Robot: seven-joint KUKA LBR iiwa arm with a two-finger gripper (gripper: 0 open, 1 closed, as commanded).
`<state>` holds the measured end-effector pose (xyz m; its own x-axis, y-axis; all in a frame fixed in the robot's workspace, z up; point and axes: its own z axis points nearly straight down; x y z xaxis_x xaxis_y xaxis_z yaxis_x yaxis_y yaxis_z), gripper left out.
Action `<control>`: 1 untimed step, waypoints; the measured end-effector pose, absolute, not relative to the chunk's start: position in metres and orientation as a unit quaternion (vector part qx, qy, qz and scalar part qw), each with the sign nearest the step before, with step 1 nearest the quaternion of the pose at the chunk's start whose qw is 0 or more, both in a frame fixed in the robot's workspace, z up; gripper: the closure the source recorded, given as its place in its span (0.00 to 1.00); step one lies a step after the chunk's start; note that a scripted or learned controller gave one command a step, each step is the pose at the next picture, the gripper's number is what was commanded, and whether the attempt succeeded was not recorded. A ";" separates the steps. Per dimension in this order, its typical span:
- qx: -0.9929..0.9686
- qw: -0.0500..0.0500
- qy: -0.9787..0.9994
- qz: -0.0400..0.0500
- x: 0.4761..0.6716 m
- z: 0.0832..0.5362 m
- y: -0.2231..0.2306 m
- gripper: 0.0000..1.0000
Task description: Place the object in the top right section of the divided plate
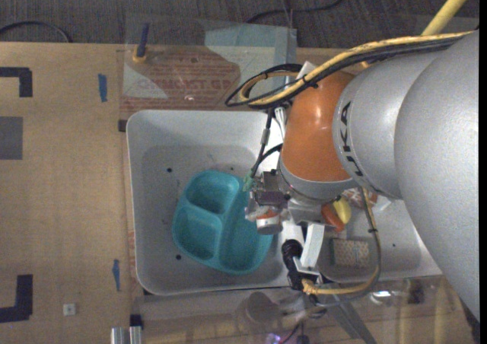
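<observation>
Camera view: the arm [396, 129] reaches in from the right and covers much of the right bin [396, 255]. The gripper [266, 209] hangs at the right rim of the teal divided plate [213, 221], which lies in the left bin [152, 152]. Gripper state: cannot tell (wrist hardware hides it).

The object cannot be identified with certainty. Small items, among them a red and yellow item [338, 213] and a speckled block [351, 251], rest in the right bin beneath the arm.

Procedure, as a judgement: confirm a secure hold, centre the object over the target compartment, lower it close to the plate floor, then release, avoiding the dividers.

Legible writing: "KUKA" on the arm link. Red print on the cardboard sheet [183, 76] on the surface [61, 183] is too faint to read.
</observation>
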<state>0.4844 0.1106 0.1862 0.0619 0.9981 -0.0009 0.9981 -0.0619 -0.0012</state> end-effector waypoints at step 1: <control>-0.757 0.000 -0.654 0.001 0.478 0.197 0.141 1.00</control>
